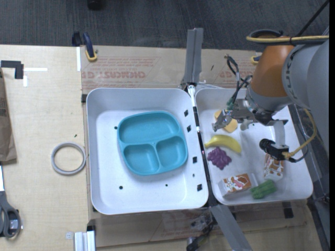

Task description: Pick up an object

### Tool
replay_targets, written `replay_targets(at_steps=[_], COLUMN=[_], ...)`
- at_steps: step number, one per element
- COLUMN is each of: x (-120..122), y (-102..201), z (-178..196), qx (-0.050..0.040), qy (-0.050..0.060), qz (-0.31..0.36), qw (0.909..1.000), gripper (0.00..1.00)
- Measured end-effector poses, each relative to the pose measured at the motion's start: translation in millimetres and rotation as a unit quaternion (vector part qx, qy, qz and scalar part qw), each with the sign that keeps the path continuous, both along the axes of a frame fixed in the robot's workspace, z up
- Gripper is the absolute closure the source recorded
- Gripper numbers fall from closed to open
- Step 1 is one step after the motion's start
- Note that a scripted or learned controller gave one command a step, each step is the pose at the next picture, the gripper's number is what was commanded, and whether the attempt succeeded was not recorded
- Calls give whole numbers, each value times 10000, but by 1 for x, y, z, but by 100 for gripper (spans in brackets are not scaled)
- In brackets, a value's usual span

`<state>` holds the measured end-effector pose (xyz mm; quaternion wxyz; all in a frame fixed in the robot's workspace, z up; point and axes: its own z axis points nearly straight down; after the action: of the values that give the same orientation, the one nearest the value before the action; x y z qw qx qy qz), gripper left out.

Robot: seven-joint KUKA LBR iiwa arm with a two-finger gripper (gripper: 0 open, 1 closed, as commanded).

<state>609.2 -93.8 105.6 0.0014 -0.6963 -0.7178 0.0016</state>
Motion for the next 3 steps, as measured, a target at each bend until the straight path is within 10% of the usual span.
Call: replay_targets(at_steps=[1, 2, 3], x=[23, 22, 19], y=[-12, -14, -15], z=[-15, -9, -16], qx=[-4, -7, 5], qy=[-9, 15, 17], qz=[-771, -772, -1010], qw=[9970, 9970, 9949], gripper=[0, 100, 100])
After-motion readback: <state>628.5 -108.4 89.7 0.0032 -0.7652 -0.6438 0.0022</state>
